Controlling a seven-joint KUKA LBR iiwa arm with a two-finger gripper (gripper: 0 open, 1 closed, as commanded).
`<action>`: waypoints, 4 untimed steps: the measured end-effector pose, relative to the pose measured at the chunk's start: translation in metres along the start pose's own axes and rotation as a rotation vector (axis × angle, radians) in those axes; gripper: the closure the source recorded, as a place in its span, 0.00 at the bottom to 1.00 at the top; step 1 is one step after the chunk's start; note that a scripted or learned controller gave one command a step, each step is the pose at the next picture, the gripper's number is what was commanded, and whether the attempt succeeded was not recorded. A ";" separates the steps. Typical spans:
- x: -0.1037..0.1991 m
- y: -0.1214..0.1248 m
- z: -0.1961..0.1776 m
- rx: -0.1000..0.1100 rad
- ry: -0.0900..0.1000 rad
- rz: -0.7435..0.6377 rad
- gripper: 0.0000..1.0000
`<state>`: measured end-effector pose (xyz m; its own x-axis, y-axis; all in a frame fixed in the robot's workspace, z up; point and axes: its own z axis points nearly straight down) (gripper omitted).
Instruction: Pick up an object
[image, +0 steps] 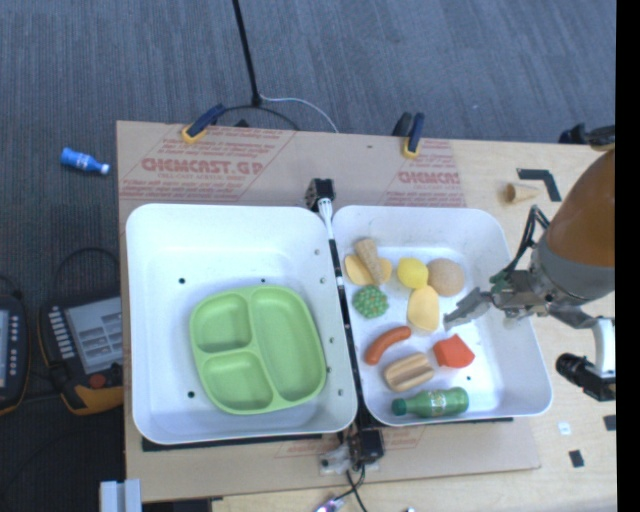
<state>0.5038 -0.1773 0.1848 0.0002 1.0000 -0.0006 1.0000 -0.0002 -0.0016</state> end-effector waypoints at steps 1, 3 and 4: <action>0.077 0.023 0.063 0.002 0.002 0.073 0.00; 0.079 0.015 0.083 -0.019 -0.003 0.138 1.00; 0.079 0.015 0.083 -0.019 -0.004 0.138 0.00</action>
<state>0.5189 -0.0985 0.1019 0.1377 0.9905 -0.0031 0.9903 -0.1376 0.0173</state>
